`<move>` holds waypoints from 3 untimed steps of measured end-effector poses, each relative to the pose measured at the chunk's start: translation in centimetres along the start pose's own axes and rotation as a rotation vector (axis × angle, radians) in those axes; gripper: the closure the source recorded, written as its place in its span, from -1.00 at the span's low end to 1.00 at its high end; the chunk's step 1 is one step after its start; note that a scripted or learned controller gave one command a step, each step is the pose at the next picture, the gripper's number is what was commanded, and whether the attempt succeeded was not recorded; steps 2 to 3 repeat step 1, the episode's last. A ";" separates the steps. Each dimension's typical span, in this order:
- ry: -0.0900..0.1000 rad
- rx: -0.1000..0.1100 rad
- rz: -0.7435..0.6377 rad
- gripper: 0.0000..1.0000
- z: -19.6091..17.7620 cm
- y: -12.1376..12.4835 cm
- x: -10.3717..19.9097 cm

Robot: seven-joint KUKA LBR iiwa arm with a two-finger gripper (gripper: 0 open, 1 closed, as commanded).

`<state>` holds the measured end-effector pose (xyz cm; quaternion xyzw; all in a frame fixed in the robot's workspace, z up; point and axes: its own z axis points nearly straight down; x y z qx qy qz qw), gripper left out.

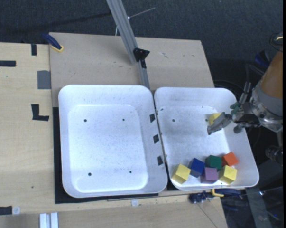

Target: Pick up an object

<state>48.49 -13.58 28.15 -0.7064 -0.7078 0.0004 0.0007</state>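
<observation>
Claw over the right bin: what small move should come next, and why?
Probably lift straight up a little to test the grasp. The claw sits at the right bin's right side with a yellow block right at its tip, but whether that block is gripped cannot be told. The other blocks lie clustered at the near edge, apart from it.

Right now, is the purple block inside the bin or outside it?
Inside. The purple block lies on the floor of the right bin, near its front rim, packed among the blue block, green block and a yellow block.
</observation>
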 end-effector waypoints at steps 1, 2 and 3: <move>0.000 -0.001 0.000 -1.00 0.0 0.0 0.0; 0.000 -0.001 0.000 -1.00 0.0 0.0 0.0; 0.000 -0.001 0.000 -1.00 0.0 0.0 0.0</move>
